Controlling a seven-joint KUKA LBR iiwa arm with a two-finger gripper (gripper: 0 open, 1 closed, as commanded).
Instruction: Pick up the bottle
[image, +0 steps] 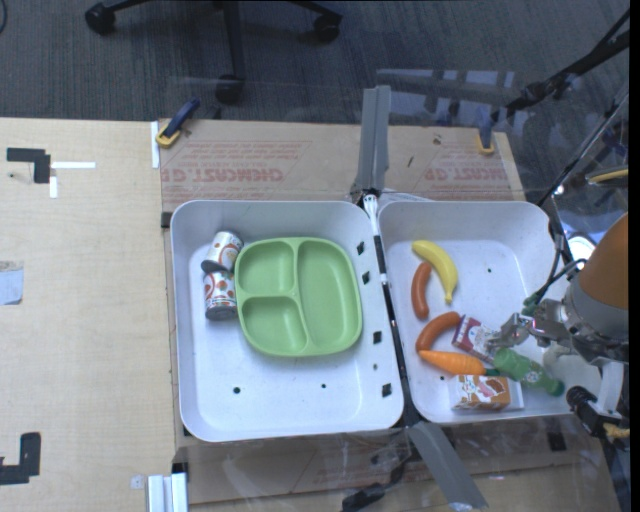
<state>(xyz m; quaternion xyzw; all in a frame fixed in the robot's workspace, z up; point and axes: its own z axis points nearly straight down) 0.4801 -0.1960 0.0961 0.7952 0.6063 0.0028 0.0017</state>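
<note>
From the camera looking down on the table, the small green plastic bottle (522, 367) is lying on its side near the right end of the right-hand shallow white bin (500, 235), its length running from upper left to lower right. Just to its left are lying a plastic orange carrot (452, 362) and a crinkled red and white snack packet (472, 333), with a second flat packet (484, 394) just below it. It is looking light, stiff and smooth to me, likely to roll or slip, so I would be taking it across the middle of its body, square to its long axis. The grey arm's two-finger gripper (530, 330) is hovering just above the bottle's upper end, close to it or touching; I cannot tell which. The fingers are too blurred against the clutter for me to be saying whether they are standing apart or together, and nothing is showing plainly between them. The bottle is resting in the bin, not lifted.
</note>
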